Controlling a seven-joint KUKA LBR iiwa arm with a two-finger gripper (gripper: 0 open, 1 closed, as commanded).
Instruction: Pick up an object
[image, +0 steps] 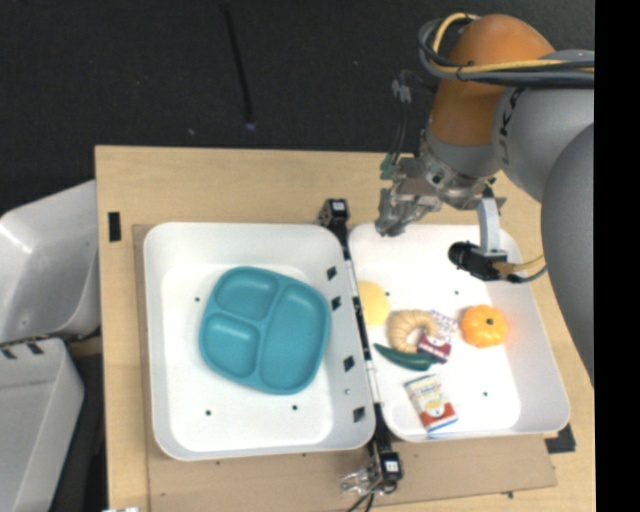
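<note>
— So, where is the tool (392, 222)?

— Above the far left corner of the right bin (530, 395), near the divide between the two bins. It looks empty; whether it is released or clenched I cannot tell, the view is too coarse there.

— And the things to pick?

— All lie nearer the camera than the tool, well apart from it. A croissant (411, 327) sits mid-bin, an orange pumpkin (483, 326) just to its right, a yellow piece (372, 299) to its left. A green pepper (405, 357) touches the croissant's near side, and a small carton (432, 402) lies nearest the front.

— The left bin (175, 420)?

— It holds a teal divided plate (265, 328) on the wooden counter (120, 185).
</note>
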